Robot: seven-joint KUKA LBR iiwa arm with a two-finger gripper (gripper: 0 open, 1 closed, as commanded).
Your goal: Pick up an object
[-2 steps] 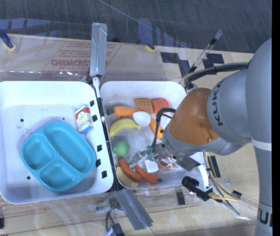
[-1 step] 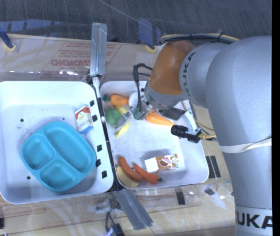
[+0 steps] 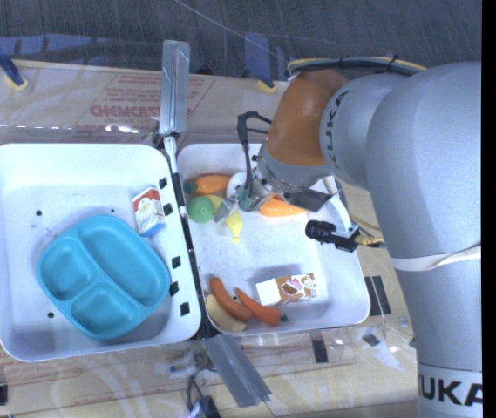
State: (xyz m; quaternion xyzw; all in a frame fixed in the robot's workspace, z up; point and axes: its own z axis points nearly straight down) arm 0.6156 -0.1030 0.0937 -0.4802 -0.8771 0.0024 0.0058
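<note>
**A:** Starting from the left, we've got the left bin (image 3: 3, 233) with a blue divided tray (image 3: 101, 274) lying in it, tilted toward the near corner. Just beyond the tray's far right edge sits a small carton (image 3: 148, 210), close to the wall between the bins.

**B:** Yep, we see that too. Then the right bin (image 3: 352, 299) is where most of the stuff is. At its far left there's an orange carrot-looking piece (image 3: 210, 183), a green ball (image 3: 200, 208) just in front of it, and a small yellow bit (image 3: 234, 225) beside the ball.

**A:** And at the near end we count a red sausage-shaped thing (image 3: 227, 298) and an orange one (image 3: 259, 306) side by side, resting on a tan disc (image 3: 216, 314), plus a little printed box (image 3: 288, 288) just to their right.

**B:** The gripper (image 3: 246, 197) is down in the far part of that bin, right by the yellow bit, with another orange piece (image 3: 281, 206) just to its right. Honestly we can't tell whether the fingers are spread or closed, the wrist hides them.

**A:** Same here. Nothing visibly caught in them from what we can see.
</note>
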